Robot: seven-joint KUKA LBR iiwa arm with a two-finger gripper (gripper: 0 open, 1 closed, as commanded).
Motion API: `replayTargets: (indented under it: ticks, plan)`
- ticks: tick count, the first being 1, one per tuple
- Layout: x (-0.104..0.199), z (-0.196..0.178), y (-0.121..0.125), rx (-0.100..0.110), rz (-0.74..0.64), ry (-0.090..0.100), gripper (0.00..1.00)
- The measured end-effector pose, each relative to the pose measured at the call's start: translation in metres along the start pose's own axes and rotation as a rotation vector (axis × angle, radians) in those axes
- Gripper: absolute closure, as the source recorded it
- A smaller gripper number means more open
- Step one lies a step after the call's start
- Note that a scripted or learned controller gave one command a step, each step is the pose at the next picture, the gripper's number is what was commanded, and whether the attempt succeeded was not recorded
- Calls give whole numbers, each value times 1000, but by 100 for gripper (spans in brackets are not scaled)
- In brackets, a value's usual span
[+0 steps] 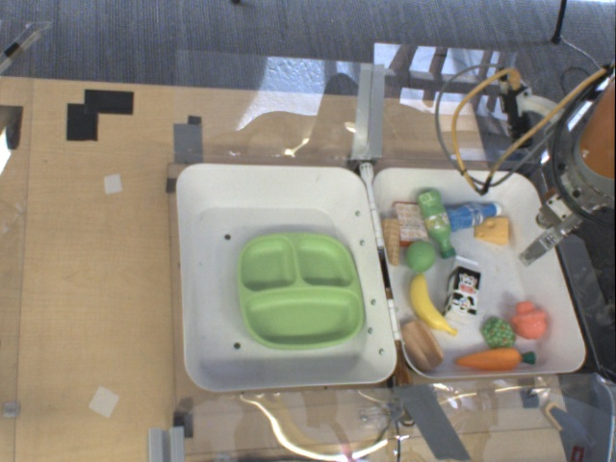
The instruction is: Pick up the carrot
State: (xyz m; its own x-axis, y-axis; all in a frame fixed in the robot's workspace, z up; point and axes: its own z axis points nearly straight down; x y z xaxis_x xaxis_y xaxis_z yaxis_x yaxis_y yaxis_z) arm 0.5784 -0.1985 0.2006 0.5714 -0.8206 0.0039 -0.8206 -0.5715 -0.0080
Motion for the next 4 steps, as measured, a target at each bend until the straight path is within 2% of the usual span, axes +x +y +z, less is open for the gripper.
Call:
replayTargets:
  ticks: [1,2,4]
  plan:
    - [-22,-93,29,5,-342,9,0]
    - [32,-61,-38,-1,-315,-6,0]
    - [33,-63,-38,0,-313,-2,0]
